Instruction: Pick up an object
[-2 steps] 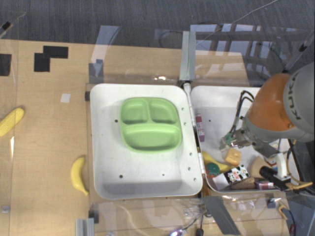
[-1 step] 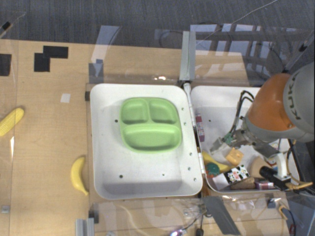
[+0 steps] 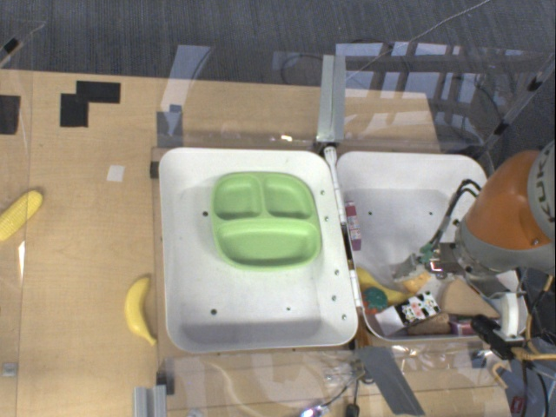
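Observation:
My gripper [image 3: 418,273] hangs low over the front of the right bin [image 3: 408,189], below the arm's orange band [image 3: 508,215]. Under and around it lies a cluster of objects. A yellow piece [image 3: 384,286] and a teal piece [image 3: 375,300] sit to its left. Just in front of it is a black-and-white patterned box [image 3: 420,307]. A brown flat piece [image 3: 466,300] lies to its right. A slim red-and-white tube [image 3: 352,225] rests along the bin's left wall. The arm hides part of the cluster.
The left bin [image 3: 187,233] holds a green divided plate [image 3: 264,218]. On the wooden bench to the left lie a yellow banana [image 3: 139,309] and another yellow item [image 3: 19,215]. A metal divider [image 3: 329,102] stands behind the bins.

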Tool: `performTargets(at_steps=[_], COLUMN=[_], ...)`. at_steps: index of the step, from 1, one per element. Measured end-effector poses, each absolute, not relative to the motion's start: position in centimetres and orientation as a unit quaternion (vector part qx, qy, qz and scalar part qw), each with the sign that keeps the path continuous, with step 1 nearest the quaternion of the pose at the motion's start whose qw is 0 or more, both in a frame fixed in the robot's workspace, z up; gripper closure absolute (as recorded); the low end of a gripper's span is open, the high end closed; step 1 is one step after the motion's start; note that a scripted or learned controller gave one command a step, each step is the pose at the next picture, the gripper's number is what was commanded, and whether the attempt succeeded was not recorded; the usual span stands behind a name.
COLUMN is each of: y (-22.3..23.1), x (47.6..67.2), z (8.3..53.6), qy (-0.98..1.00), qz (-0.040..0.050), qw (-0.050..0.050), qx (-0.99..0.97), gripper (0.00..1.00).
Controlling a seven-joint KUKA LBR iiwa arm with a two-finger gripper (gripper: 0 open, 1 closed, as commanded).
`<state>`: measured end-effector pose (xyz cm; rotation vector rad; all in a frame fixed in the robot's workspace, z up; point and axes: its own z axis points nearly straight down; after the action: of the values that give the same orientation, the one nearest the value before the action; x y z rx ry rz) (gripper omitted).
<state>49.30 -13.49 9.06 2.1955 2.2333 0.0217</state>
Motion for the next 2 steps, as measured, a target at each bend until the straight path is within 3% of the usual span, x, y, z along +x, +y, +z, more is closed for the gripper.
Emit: performTargets(at_steps=[1,2], y=[-13.4,-13.2], x=[49.5,49.8], z=[10.2,11.2], qy=[0.714,0.716], qz=[0.0090,0.0109], qw=[0.007,0.009], qx=[0.700,0.698], gripper=[1.00,1.00])
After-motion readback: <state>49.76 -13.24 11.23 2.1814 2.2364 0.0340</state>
